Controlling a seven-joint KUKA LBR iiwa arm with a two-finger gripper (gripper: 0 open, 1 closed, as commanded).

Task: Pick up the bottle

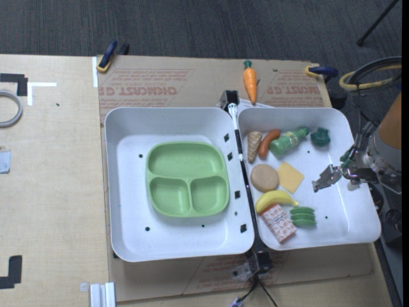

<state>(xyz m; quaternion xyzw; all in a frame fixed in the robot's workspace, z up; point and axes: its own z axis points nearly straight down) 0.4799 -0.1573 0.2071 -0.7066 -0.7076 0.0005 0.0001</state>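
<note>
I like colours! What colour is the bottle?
Green. The bottle lies in the right bin, seen in the camera view.

I saw both bins [128, 171] white. Divided plate [188, 179] in the left bin was pale green. Bottle [288, 141] was green, next to an orange-red sausage [270, 143] and tan bread roll [254, 145]. Cookie [264, 177] was beige, cheese [291, 178] yellow, banana [275, 201] yellow. Carton [279, 223] was red with white print. Carrot [250, 82] was orange with a green top, on brown cardboard [153, 85] with red lettering.
</note>
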